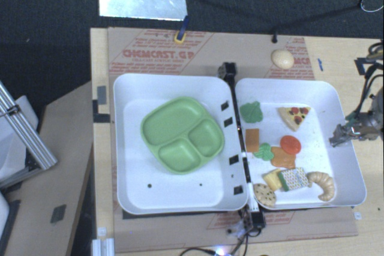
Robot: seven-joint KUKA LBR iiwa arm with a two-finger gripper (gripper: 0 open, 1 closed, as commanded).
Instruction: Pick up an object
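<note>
a: croissant [324, 184], that's the nearest candidate. the gripper [339, 135] sits at the right bin's [336, 96] three o'clock rim, low over the wall. whether it's released or clenched i cannot tell, it's too small and blurred; nothing visible in it.

b: where is the croissant from there?

a: about seven o'clock of the gripper, near the bin's lower right corner. tan, curved, glossy like moulded plastic. i'd judge it light, stiff and a bit slippery; take it across the thick middle of the arc, not the tapered tips.

b: going outward?

a: just beside it at nine o'clock lies a speckled block [293, 179], touching a yellow wedge [273, 178]. at their seven o'clock, a round cookie [263, 194] against the divider. up toward eleven, a red disc [290, 144] on an orange piece [282, 157], then a green leafy bit [263, 151] and an orange slab [252, 139]. a pizza slice [294, 116] at the bin's twelve o'clock, flat and triangular; a green lettuce shape [251, 111] by the divider.

b: beyond the bin?

a: an egg [282, 59] on the cardboard, smooth and round. the left bin [135, 93] bears a green compartment plate [182, 135], hard-looking plastic.
</note>
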